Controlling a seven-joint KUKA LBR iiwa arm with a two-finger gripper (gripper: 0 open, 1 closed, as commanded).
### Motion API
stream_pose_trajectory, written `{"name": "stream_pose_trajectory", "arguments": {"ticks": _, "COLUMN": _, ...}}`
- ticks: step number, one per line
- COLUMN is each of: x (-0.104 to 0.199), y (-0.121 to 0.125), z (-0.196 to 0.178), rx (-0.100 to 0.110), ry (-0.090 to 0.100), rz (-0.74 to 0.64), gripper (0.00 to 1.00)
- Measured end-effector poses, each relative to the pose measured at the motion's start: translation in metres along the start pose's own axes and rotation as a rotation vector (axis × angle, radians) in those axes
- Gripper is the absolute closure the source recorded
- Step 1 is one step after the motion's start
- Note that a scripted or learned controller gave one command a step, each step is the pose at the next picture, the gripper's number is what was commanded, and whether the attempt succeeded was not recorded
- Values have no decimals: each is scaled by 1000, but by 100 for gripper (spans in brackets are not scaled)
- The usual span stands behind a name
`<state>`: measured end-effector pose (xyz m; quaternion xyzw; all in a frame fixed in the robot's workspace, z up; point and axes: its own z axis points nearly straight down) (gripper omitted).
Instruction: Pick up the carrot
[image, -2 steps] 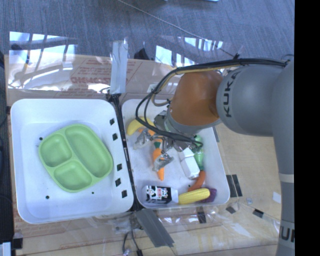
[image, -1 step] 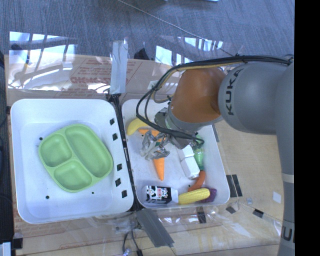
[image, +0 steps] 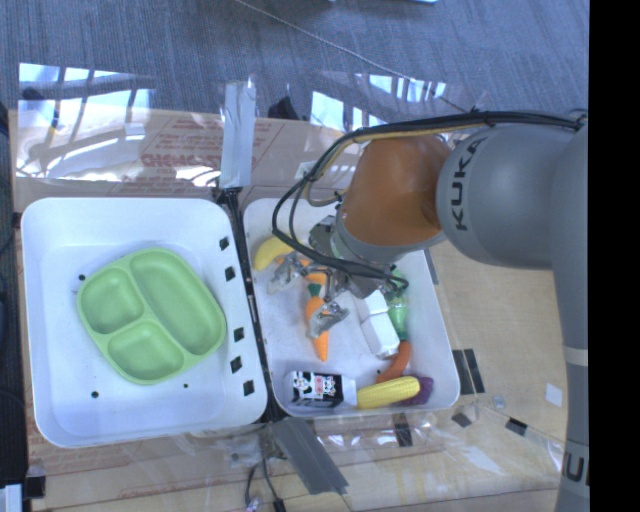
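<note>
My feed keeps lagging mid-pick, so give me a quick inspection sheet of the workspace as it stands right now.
Surface: two shallow white bins, left bin and right bin, side by side on a bench.
Job's things: carrot lying in the right bin, directly under the pincer.
Clutter: in the right bin, a banana, corn cob, small milk carton, white block; in the left bin, a green divided plate.
Grippers: pincer low over the carrot; a grasp cannot be confirmed.
Cables: black cables looping from the wrist.
Surroundings: cardboard behind the bins, grey carpet beyond.
</note>
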<state>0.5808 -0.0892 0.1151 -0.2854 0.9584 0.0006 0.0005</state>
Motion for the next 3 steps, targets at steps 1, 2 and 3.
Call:
{"name": "stream_pose_trajectory", "arguments": {"ticks": 1, "x": 51, "y": 27, "z": 23, "rx": 0, "ry": 0, "rz": -12, "gripper": 0}}
{"name": "stream_pose_trajectory", "arguments": {"ticks": 2, "x": 48, "y": 29, "z": 13, "rx": 1, "ry": -2, "rz": -22, "gripper": 100}}
{"name": "stream_pose_trajectory", "arguments": {"ticks": 3, "x": 39, "y": 98, "z": -80, "rx": 5, "ry": -6, "rz": -119, "gripper": 100}}
